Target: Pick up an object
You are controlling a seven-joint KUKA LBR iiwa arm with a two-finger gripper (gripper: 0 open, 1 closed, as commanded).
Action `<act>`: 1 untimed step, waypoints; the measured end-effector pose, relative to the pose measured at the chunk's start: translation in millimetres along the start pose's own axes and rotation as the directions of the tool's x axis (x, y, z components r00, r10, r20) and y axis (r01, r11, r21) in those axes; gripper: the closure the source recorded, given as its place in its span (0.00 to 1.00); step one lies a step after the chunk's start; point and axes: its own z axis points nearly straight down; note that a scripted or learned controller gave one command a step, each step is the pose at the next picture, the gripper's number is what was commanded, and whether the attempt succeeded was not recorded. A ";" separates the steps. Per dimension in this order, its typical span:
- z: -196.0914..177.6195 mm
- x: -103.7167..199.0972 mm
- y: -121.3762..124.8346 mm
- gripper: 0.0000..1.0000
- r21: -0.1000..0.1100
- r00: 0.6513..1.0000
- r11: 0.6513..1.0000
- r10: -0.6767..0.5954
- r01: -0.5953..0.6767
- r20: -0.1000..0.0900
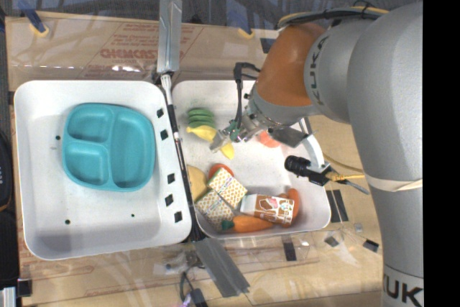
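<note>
The hand (233,131) sits low in the right bin (316,216), right over a yellow banana (205,132) beside a green toy (200,115). Whether it grips, I cannot tell. Best to centre on the banana, close firmly, then lift straight up.

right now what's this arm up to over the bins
The KUKA arm reaches in from the right over the right bin, trying to pick something up. Its gripper is down among the toy food near the bin's middle, right by a yellow piece, with a green item and a yellow banana-like piece just to its left. A carrot, a small carton and patterned packets lie along the near edge. The left bin holds a teal divided plate. Whether anything is gripped can't be seen.
</note>
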 end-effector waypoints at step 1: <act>-90.3 6.6 48.8 1.00 -0.004 0.983 0.983 0.183 -0.183 0.002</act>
